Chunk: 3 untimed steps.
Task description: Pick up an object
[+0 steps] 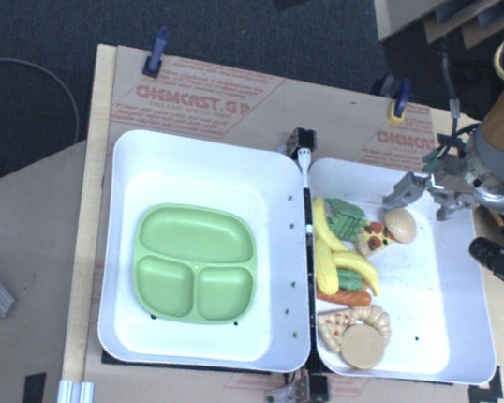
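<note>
**Hovering over the right bin's far edge**

Your gripper [422, 188] hangs above the far edge of the right bin [449, 303], and whether it is released or clenched cannot be told. Just beneath it lies the tan bun-like toy [401, 226], nothing gripping it. Crowding the bin's left wall: green leafy toy [345, 219], yellow bananas [331, 254], carrot [345, 297], round cookie [363, 346]. Over in the left bin [121, 251] sits a green divided tray [195, 263].

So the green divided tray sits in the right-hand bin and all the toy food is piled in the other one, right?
Not quite. The camera view shows the green divided tray in the left-hand bin; the toy food is piled in the other one, the right bin.
</note>
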Available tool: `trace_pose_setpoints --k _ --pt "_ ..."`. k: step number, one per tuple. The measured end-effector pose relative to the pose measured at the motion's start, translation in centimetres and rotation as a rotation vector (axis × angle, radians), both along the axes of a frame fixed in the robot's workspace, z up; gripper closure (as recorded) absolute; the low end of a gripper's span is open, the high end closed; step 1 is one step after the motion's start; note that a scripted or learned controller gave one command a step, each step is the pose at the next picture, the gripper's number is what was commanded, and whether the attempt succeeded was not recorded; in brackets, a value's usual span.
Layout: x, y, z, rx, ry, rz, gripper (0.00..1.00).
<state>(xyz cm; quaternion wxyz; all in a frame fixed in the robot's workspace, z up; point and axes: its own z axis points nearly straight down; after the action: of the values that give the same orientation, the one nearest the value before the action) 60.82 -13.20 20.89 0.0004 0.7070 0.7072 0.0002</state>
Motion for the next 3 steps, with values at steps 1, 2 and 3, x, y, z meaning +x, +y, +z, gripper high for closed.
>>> trace_pose_setpoints --k 1,2,3 --pt "-6.5 3.3 -11.8 -0.005 -0.002 -0.005 0.00" --pt "-9.2 3.5 -12.3 -0.006 -0.001 -0.006 0.00" --pt "-13.1 3.8 -12.4 0.002 0.004 -0.002 0.00"
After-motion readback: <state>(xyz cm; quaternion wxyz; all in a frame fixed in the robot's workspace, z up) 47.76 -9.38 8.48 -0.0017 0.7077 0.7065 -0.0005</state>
